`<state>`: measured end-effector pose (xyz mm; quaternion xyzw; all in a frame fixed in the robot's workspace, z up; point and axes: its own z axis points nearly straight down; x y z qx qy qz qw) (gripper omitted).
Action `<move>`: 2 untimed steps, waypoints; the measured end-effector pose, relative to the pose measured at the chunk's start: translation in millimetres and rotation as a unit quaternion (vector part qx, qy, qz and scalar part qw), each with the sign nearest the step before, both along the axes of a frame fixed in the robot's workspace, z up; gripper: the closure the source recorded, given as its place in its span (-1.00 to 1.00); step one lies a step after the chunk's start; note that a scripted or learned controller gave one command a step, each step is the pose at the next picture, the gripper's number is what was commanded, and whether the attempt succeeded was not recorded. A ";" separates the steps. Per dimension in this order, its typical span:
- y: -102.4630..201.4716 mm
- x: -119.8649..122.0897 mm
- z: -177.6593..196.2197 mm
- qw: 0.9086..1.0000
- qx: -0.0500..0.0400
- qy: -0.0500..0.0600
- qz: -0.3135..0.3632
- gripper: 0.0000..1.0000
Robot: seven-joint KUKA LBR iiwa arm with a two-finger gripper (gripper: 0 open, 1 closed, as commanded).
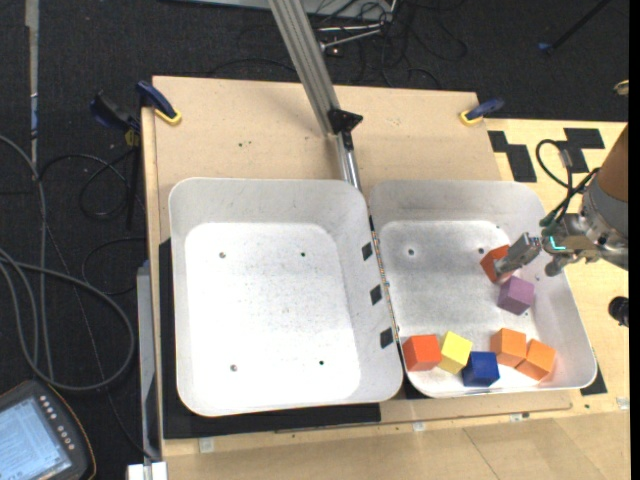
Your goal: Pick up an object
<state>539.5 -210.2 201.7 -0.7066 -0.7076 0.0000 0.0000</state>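
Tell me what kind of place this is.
Probably a robotics lab or test cell: a wooden bench clamped at its corners, two white bins holding coloured blocks, loose cables on dark carpet.

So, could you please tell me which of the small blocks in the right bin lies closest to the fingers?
The orange block at the gripper, partly hidden behind the fingers. The purple cube sits just below it; the remaining blocks are clustered along the bin's near edge.
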 end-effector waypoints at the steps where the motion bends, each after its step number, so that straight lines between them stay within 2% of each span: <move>1: -8.8 -1.3 -58.1 1.000 0.001 0.003 -0.001 -1.00; 2: -11.6 5.0 -76.8 1.000 -0.006 -0.011 0.000 -1.00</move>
